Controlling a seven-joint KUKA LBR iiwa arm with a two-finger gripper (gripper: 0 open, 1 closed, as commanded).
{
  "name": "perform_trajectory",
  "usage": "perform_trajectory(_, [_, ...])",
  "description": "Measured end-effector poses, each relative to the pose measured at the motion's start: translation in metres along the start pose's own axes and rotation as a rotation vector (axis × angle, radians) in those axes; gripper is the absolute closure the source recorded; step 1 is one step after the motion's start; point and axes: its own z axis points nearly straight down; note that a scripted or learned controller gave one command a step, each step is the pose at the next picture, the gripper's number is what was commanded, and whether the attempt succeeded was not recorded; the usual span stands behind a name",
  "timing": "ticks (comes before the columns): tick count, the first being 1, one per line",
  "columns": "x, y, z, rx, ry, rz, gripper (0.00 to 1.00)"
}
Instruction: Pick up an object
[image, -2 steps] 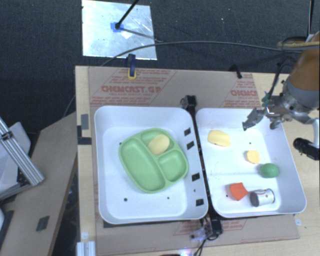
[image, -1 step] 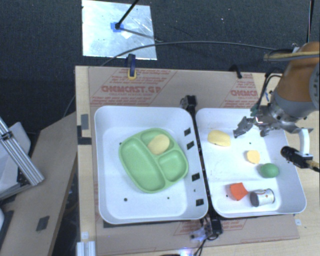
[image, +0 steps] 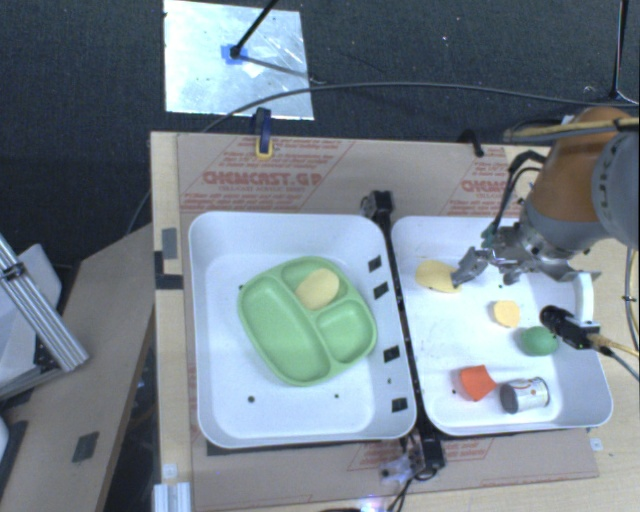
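Observation:
My gripper (image: 466, 272) hangs over the upper left of the right bin (image: 590, 410), its tip right beside a flat pale yellow piece (image: 433, 276) that lies on the bin floor. Nothing shows as held. In the same bin lie a small yellow-orange piece (image: 507, 314), a green ball (image: 536, 342), an orange block (image: 476, 382) and a silver can (image: 527, 394) on its side. The left bin (image: 215, 300) holds a green divided plate (image: 290, 340) with a yellow lump (image: 319, 288) in its upper compartment.
A black divider (image: 397, 330) runs between the two bins. The arm (image: 585, 190) comes in from the right above the right bin's far edge. A blue clamp (image: 263, 130) sits on the board behind the left bin.

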Motion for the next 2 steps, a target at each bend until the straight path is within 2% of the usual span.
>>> perform_trajectory(1, [0.000, 0.000, 0.052, 0.000, 0.000, 0.004, 0.00])
perform_trajectory(2, [0.000, 0.001, 0.039, -0.004, -0.002, 0.003, 1.00])
